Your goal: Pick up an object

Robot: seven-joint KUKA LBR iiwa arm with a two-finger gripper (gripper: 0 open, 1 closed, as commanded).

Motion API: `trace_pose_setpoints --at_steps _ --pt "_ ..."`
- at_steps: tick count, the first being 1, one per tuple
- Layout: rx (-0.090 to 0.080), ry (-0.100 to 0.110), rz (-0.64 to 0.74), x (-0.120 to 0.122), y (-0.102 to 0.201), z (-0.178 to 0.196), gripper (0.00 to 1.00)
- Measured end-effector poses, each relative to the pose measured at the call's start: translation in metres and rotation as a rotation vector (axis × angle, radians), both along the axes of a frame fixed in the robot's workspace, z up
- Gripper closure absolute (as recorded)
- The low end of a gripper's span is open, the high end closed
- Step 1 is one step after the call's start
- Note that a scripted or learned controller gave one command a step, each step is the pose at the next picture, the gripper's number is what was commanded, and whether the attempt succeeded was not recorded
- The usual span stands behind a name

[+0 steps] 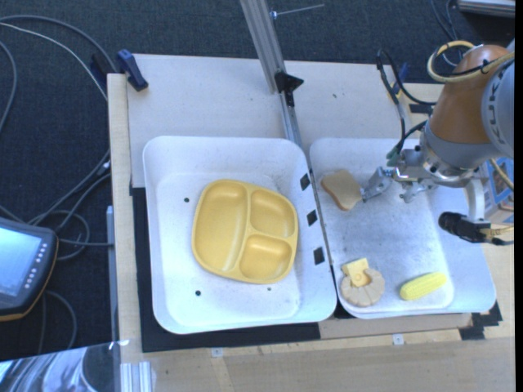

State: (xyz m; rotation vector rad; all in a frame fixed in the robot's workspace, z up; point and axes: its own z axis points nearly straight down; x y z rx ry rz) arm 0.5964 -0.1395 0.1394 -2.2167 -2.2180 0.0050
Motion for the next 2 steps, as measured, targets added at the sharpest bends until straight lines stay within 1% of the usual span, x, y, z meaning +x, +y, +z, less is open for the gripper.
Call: trace_pose_setpoints --at_steps 1,2 --pt "0.0 0.001 0.0 -0.001 0.001 -0.05 0.0" --pt "0.0 -0.007 0.0 0.001 0.001 -0.035 1.0"
